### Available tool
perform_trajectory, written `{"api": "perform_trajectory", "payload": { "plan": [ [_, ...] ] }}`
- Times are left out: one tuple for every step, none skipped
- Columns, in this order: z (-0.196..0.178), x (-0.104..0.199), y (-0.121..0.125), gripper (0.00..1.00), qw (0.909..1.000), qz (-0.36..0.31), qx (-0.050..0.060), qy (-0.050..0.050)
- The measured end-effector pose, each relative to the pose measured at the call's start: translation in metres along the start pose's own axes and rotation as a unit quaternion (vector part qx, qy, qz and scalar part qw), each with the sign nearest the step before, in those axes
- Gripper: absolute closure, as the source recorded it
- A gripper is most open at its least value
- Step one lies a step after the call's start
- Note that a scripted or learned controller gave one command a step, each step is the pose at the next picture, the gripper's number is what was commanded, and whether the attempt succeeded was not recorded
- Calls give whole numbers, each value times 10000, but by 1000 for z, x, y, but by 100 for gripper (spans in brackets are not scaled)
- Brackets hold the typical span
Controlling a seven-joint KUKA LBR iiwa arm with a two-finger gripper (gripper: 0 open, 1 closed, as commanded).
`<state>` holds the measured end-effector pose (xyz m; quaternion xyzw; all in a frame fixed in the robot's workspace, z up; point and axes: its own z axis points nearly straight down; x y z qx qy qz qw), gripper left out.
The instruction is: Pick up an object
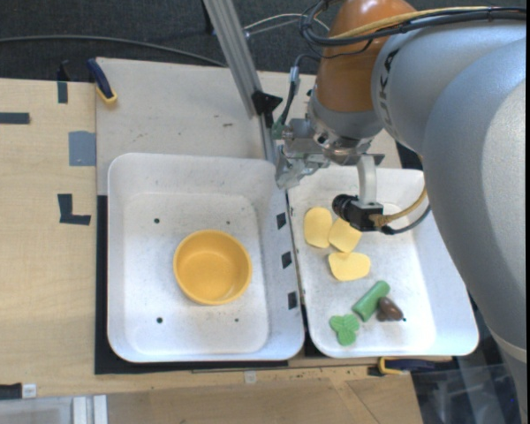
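A yellow bowl (212, 266) sits upright in the middle of the left bin (132, 184). In the right bin (442, 316) lie three pale yellow pieces (334, 233) close together, and nearer the front a green cylinder (369, 299), a green floret-shaped piece (344, 328) and a small brown object (389, 308). My gripper (289, 171) hangs over the back end of the divider between the two bins, above and to the left of the yellow pieces. I see nothing held in it.
A slanted metal pole (234, 51) rises behind the bins, close to the gripper. A black cable fitting (358, 210) from the wrist dangles over the yellow pieces. A yellow-and-blue clamp (103, 82) lies at the bench's back left corner.
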<state>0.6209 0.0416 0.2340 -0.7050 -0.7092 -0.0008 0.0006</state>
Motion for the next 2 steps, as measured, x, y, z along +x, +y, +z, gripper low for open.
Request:
{"api": "perform_trajectory", "payload": {
  "plan": [
    [-4,53,27,100,10000,-5,-1,0],
    [-4,50,26,0,10000,18,10,-17]
  ]
}}
